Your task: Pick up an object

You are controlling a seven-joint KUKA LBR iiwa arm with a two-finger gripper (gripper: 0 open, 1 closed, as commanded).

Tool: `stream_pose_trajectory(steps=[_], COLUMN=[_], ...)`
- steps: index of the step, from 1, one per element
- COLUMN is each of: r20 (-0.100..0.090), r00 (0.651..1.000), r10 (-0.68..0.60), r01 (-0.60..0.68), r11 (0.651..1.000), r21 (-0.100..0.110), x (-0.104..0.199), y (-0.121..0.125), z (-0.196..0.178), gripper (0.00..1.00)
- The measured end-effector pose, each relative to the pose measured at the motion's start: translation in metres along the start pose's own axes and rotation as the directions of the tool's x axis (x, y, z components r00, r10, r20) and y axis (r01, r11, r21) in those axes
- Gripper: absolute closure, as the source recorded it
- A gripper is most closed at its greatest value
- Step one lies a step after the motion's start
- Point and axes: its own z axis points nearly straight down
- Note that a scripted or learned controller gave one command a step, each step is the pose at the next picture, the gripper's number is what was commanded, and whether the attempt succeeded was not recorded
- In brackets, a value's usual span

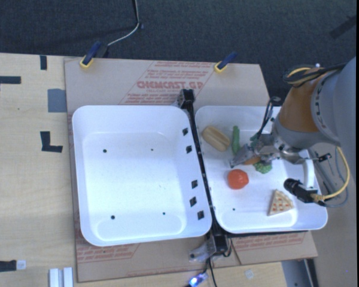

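STEP: grasp | tool (244, 156) low in right bin (305, 223), grip state cannot tell | ADVICE: centre over green piece (263, 167); avoid tomato (238, 179).

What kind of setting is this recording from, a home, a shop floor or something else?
Most likely a robotics lab bench set up for grasping trials. Two white bins sit side by side on cardboard held by clamps, toy food such as a red tomato lies in the right one, and the arm reaches in.
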Motion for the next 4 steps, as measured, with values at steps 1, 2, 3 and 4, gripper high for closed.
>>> stream_pose_trajectory(steps=[1, 2, 3, 4], r20=[-0.001, -0.001, -0.002, -0.001], r00=[1.0, 1.0, 1.0, 1.0], r10=[-0.002, -0.004, -0.003, -0.001], r01=[0.002, 0.004, 0.003, 0.001], r11=[1.0, 1.0, 1.0, 1.0], r21=[-0.003, -0.001, 0.004, 0.005], x=[-0.023, 0.031, 0.062, 0.068], y=[0.027, 0.027, 0.045, 0.054], z=[-0.002, 0.001, 0.003, 0.003], gripper=[0.0, 0.0, 0.0, 0.0])
